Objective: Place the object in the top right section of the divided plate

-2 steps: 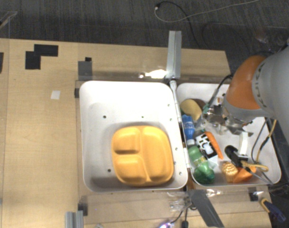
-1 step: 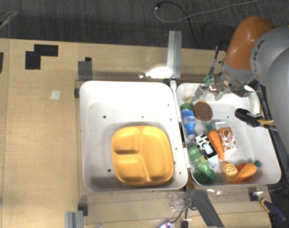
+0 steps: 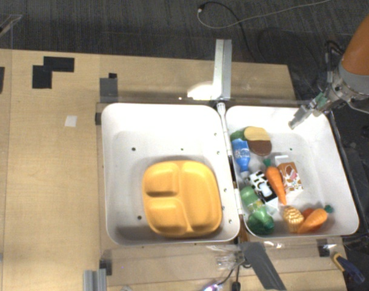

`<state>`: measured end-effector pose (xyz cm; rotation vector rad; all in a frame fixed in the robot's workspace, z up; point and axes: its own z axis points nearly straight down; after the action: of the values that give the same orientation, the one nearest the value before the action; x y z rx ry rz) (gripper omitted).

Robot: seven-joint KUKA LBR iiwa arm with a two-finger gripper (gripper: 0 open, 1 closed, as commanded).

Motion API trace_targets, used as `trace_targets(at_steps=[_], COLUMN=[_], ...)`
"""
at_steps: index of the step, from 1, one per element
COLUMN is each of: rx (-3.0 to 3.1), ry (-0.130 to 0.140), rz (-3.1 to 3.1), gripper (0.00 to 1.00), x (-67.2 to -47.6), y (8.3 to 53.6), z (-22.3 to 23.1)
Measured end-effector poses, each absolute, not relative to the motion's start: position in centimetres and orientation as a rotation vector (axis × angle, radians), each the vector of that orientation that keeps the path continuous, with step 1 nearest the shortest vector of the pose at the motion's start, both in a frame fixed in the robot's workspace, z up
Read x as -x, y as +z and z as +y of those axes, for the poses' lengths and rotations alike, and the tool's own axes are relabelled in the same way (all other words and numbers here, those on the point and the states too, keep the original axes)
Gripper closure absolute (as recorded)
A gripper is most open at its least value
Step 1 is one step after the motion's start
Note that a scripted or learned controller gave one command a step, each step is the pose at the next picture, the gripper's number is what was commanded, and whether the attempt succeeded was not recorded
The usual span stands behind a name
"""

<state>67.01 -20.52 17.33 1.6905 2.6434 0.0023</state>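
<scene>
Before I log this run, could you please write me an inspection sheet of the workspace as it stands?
Surface: wooden bench bearing two white bins; left bin, right bin.
Job's things: yellow divided plate lies in the left bin, its sections bare.
Clutter: right bin holds toy food along its left and lower parts: two carrots, a blue bottle, a small carton, green pieces, a brown and tan piece.
End effector: hangs over the right bin's upper right corner, nothing seen between its fingers.
Cables: a black cable loops on the dark floor beyond the bench.
Surroundings: black markers on the bench's left; metal post behind the bins.
</scene>
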Motion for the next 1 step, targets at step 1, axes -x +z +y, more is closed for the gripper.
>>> trace_targets(at_steps=[1], rx=[-1.159], ry=[0.003], rz=[2.917], gripper=[0.0], x=[-67.02], y=[16.1], z=[-20.39])
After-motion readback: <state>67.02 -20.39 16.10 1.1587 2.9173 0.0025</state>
